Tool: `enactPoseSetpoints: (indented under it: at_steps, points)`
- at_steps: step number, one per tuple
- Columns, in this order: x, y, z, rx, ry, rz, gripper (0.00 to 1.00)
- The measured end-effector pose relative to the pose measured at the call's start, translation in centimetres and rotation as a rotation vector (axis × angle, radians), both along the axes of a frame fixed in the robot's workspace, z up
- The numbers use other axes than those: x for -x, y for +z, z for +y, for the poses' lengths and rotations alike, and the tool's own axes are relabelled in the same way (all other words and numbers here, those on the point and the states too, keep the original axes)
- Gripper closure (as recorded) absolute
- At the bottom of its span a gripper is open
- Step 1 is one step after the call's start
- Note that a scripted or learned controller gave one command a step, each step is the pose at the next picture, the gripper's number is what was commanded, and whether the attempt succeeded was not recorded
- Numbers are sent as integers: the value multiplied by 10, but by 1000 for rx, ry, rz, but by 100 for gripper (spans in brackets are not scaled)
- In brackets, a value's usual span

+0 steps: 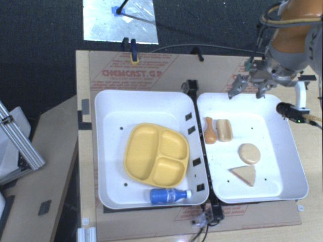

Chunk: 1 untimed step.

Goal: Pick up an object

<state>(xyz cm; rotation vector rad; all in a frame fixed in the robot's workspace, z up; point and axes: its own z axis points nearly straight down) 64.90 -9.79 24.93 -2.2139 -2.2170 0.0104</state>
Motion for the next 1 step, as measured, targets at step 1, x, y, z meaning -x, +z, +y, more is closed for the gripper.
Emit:
enactPoseSetpoints:
  at_steps: [1]
  points:
    - [-2,8,0,1,2,-12,0]
